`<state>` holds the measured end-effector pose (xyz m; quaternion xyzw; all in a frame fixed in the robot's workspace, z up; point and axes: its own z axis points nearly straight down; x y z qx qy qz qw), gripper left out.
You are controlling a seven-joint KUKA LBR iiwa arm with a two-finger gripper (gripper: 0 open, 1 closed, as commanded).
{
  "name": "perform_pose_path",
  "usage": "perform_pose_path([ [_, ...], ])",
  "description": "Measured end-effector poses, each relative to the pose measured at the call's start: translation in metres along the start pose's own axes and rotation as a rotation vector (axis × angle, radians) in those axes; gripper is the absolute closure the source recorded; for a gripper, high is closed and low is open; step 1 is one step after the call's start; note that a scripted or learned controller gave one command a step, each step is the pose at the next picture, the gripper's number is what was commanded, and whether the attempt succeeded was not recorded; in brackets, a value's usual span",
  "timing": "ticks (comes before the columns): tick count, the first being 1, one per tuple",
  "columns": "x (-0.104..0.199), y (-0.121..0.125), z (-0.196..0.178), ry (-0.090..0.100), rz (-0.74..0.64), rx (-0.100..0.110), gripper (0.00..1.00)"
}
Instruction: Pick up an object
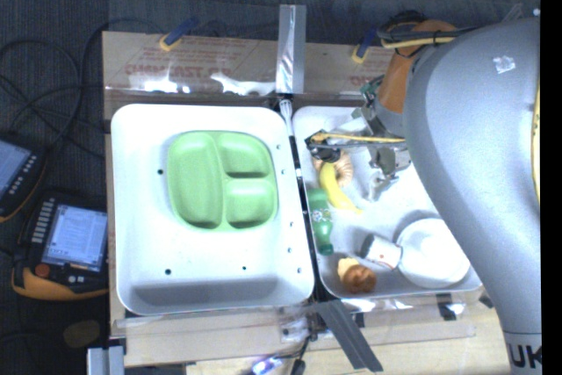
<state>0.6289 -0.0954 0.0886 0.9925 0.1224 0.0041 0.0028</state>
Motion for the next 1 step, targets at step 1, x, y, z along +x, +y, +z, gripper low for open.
perform_pose_path([
  [1, -0.0475, -0.0052, -0.0007, 0.001, -0.062, 0.003, 0.0],
])
